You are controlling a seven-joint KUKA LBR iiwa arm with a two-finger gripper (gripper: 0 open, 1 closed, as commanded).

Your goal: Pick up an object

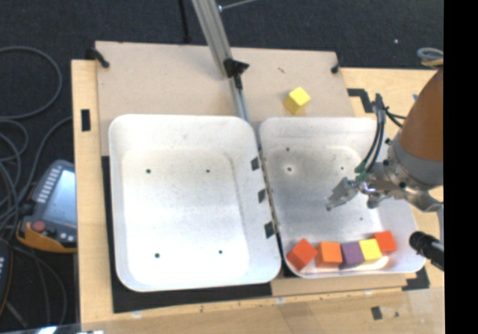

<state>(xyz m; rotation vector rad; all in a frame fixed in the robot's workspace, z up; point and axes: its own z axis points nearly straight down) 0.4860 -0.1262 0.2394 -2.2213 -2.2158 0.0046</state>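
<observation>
Five small blocks line the near wall of the right bin (317,131): a red-orange block (302,252) at the left end, turned a little off the row, then an orange block (330,252), a purple block (351,252), a yellow block (370,249) and a second red-orange block (385,241), the last four touching side by side. They look like light, rigid foam or wooden cubes with flat matt faces, so they should neither crush nor slip much. The gripper (345,192) hangs above the bare middle of that bin, well apart from the row; whether its tips are spread or closed I cannot tell, and nothing shows between them. The best hold is probably the left red-orange block, since its flanks are partly free, gripped across two opposite faces; the packed ones leave no room for a finger. The bin wall close behind could block a finger there. Another yellow cube (297,99) sits on the board (172,78) beyond the bins.
</observation>
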